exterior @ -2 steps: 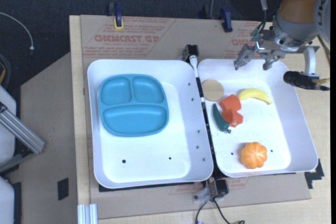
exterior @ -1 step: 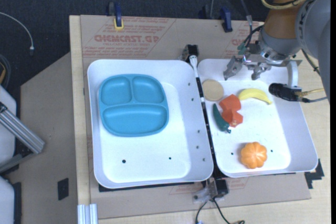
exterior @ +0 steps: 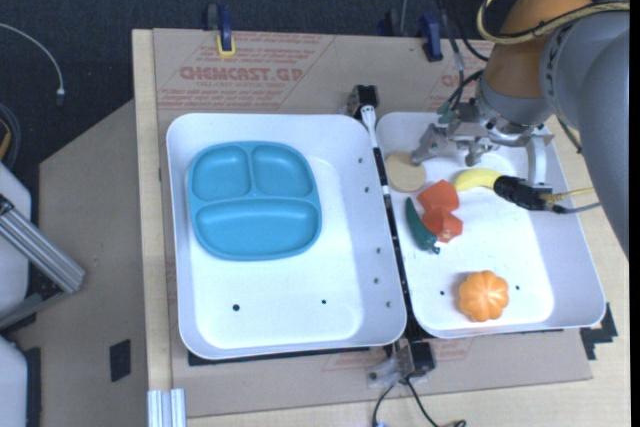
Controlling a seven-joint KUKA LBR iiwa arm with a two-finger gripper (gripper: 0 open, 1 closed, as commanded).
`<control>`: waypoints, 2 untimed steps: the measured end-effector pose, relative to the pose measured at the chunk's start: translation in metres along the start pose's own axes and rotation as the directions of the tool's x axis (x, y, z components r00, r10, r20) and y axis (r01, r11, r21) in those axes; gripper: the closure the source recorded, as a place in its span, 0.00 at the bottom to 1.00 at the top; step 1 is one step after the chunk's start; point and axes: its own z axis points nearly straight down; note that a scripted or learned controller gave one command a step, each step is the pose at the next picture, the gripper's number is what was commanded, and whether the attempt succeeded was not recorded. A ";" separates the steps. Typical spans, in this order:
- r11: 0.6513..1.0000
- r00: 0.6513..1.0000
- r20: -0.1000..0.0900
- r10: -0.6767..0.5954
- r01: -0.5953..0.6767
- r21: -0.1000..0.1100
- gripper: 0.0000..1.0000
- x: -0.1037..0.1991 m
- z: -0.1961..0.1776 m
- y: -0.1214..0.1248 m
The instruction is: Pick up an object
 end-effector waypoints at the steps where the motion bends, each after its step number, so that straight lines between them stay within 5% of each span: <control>1: 1.000 1.000 0.002 -0.001 0.001 -0.006 1.00 0.000 -0.014 0.002; 2: 1.000 1.000 0.002 -0.001 0.001 -0.005 1.00 0.003 -0.061 -0.004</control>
